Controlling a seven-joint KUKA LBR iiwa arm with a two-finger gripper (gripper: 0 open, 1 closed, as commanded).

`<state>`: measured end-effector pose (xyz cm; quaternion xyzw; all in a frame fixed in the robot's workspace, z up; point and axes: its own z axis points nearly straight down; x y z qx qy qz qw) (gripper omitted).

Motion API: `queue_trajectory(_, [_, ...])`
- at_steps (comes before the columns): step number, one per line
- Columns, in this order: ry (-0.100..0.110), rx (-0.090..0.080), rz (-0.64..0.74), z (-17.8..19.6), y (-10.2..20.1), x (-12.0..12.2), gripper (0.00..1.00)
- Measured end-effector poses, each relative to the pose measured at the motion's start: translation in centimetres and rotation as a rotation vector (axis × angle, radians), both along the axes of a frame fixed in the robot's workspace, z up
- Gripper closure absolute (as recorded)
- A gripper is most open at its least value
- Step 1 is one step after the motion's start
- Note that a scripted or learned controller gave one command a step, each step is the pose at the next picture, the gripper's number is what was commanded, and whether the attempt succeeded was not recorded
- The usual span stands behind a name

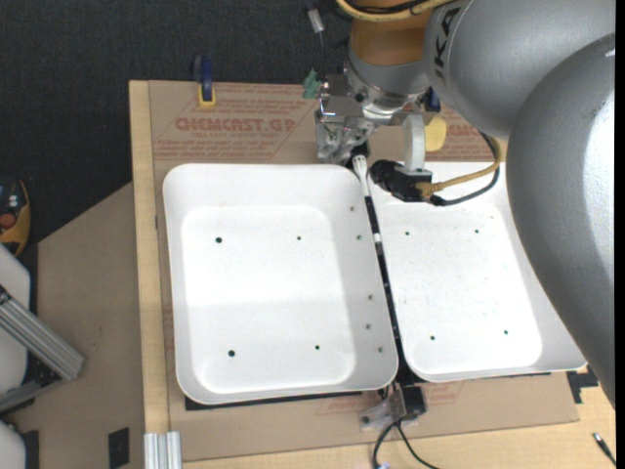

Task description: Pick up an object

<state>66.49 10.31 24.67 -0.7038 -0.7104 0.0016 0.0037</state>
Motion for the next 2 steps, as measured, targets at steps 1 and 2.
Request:
queue_trajectory(1, [-0.011,-0.003,-0.010,4.7,-2.2,-1.7,1.00])
queue_trajectory(2, [-0.002,-0.003,-0.005,-2.6,3.2,-0.3,1.00])
